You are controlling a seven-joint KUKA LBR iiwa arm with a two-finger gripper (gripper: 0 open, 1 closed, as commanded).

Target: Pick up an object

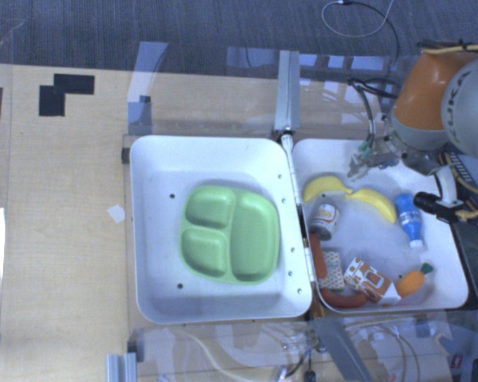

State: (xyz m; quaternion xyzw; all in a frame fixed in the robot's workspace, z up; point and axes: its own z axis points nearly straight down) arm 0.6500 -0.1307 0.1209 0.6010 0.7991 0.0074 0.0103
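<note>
Banana point(358, 193) is the nearest pickable item, lying in the right bin point(460, 293) at its upper middle, curved, long axis running roughly left-right with a slight downward tilt toward the right end. The tool point(372, 156) hangs just above the banana's middle, at the bin's upper edge, so the banana sits just below and slightly left of it in the view. Tool state: cannot tell, too small and blurred against cables. Nothing visible between its tips. Only one arm point(454, 106), entering from the right.

Counts, right bin: one banana, one small can point(324, 220) just left-below the banana, one blue bottle point(408, 220) right of the banana, one carrot point(412, 282) near the lower right, one red-brown sausage-like item point(327, 281) along the lower left wall, one small printed carton point(365, 277) resting beside it. Left bin point(151, 237): one green divided plate point(230, 233), three compartments, centered. Both bins sit side by side, touching, on the counter point(56, 213).

Judgement: a short drop down-left likely reaches the banana; grasp across its short axis.
</note>
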